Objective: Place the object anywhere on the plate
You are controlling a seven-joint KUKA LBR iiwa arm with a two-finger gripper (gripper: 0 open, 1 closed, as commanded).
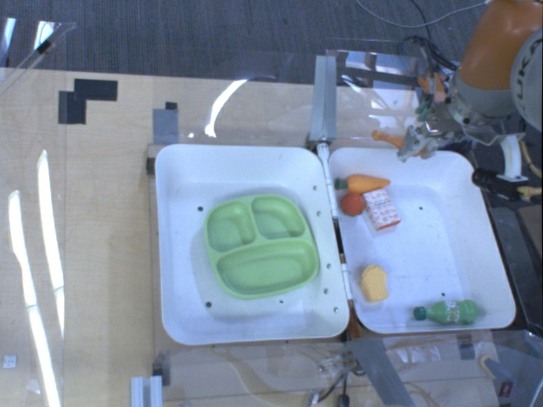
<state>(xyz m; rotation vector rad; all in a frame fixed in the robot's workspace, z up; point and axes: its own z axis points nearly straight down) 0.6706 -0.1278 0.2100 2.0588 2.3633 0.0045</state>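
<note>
From the overhead camera, the green sectioned plate (261, 246) lies in the middle of the left bin (174, 227) with nothing on it, so the task looks to be at its start: no object is picked yet. The gripper (417, 145) hovers at the far edge of the right bin (475, 227); I cannot tell how its grip stands, nor whether it has anything. In that bin a toy carrot (367, 182), a tomato (353, 203) and a small red-and-white carton (382, 209) cluster near the far-left corner, a yellow corn piece (374, 283) sits near the left wall, and a green bottle (447, 313) lies along the near edge. Next, the arm likely must descend on one item. The bench (93, 227) is pale wood under glare streaks.
</note>
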